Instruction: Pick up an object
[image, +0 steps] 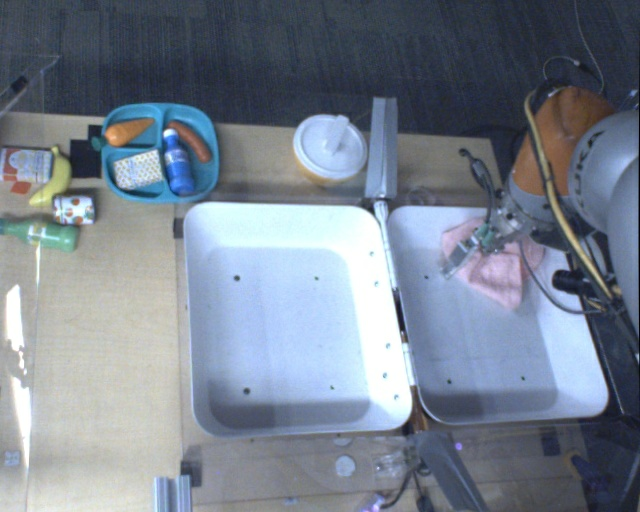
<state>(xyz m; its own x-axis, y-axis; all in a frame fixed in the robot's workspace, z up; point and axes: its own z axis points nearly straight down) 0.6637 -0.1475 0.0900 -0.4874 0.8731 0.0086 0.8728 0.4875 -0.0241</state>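
Soft pink cloth (497, 272) in smooth matt white plastic bin (520, 385)

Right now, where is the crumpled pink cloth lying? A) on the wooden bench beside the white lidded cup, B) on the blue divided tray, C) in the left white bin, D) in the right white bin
D: the crumpled pink cloth lies in the right white bin, near its far edge, with the gripper down over its left part.
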